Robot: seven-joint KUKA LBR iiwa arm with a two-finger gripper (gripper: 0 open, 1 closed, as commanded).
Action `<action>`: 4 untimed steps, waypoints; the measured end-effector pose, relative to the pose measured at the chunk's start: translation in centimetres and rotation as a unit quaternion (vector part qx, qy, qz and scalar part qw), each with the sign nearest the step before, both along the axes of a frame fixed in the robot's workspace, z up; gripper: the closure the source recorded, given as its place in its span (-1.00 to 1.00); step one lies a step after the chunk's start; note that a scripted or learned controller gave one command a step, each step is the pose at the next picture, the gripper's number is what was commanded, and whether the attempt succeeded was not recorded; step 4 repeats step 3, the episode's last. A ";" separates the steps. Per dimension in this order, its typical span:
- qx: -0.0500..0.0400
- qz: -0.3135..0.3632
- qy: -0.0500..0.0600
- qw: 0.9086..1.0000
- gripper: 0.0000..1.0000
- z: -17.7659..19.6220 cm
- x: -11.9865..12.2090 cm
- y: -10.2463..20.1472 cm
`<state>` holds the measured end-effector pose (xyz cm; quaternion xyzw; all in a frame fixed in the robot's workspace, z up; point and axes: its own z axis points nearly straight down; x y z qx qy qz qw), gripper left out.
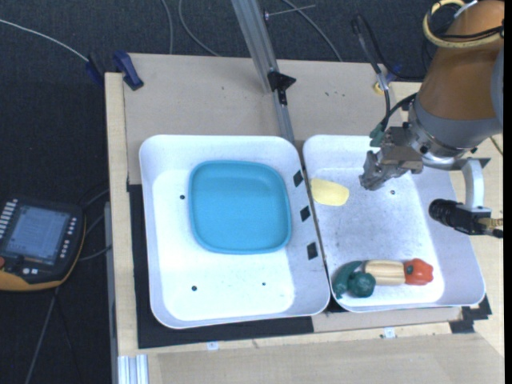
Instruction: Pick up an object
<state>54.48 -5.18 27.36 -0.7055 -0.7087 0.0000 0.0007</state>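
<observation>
My gripper (373, 179) hangs over the upper middle of the right bin (448, 238), its tip just right of a pale yellow piece (329, 192) that lies by the bin's left wall. At the bin's front edge lie a dark green round object (354, 282), a tan wooden stick (386, 273) and a red piece (418, 272) in a row. Nothing shows between the gripper's fingers.
The left bin (160, 214) holds a blue square plate (239, 206). A metal post (256, 30) slants down to the gap between the bins. A black cylinder (456, 214) sticks out over the right bin's right side. Cables lie on the floor behind the bench.
</observation>
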 end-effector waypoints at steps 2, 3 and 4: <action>0.000 -0.001 0.000 1.000 1.00 -2.6 4.1 8.7; 0.000 -0.001 -0.001 1.000 1.00 -3.3 6.5 12.2; 0.000 -0.001 -0.001 1.000 1.00 -3.3 6.5 12.2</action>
